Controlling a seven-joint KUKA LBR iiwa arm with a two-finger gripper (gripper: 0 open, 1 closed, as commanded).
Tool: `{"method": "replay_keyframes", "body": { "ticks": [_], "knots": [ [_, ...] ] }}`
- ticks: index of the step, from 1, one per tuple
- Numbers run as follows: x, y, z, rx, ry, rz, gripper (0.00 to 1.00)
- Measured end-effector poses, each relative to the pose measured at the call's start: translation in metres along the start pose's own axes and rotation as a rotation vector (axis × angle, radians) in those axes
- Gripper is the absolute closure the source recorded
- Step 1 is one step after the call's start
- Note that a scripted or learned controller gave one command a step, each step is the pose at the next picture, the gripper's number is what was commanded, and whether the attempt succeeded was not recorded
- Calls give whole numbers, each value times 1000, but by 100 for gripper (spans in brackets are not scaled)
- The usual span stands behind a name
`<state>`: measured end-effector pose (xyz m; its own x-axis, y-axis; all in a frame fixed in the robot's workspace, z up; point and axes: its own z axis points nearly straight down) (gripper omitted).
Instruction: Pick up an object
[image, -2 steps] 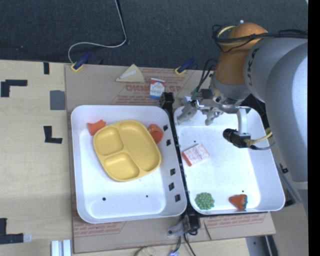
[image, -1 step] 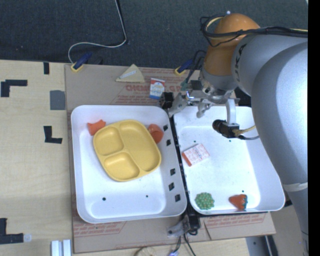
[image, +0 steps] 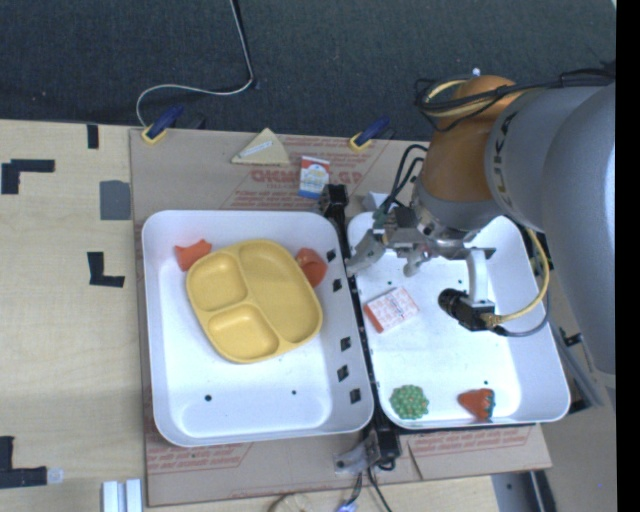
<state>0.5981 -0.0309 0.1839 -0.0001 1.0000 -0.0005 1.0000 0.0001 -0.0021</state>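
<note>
Camera view: one fixed look down at a slant on both bins; my arm (image: 540, 170) comes in from the right.
Surface (image: 60, 330): pale wood-look top with dark angular marks along the left side; a brown cardboard sheet (image: 240, 180) lies under the bins, held at its far edge by two blue-and-yellow clamps.
Room: dark carpet (image: 300, 50) beyond the surface, a thin pale cable looping across it.
Writing: faint red print on the cardboard, too small to read; the packets' labels are also too small to read.
Left bin (image: 250, 410): holds a yellow divided plate (image: 255, 300), tilted askew; an orange piece (image: 192, 252) pokes out at its far-left corner and a red-orange piece (image: 313, 266) at its right edge.
Right bin (image: 520, 390): a flat red-and-white packet (image: 392, 309) near the dividing wall, a green bumpy ball (image: 409, 402) and a red strawberry-like piece (image: 479, 403) along the near wall.
Outside the bins: a tan wedge (image: 263, 149) and a small red-white-blue carton (image: 314, 177) on the cardboard at the far side.
My tool (image: 390, 252): above the far-left part of the right bin, just beyond the packet; I cannot tell its state, and I see nothing in it.
In the way: my wrist and a black fitting with yellow cable cover the middle of the right bin.
</note>
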Motion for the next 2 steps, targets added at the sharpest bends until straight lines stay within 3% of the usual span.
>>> {"method": "replay_keyframes", "body": {
  "ticks": [1, 2],
  "knots": [
    [-25, -30, 0, 0, 0, 0, 0],
    [-64, 1, 93, 0, 0, 0, 0]
  ]
}}
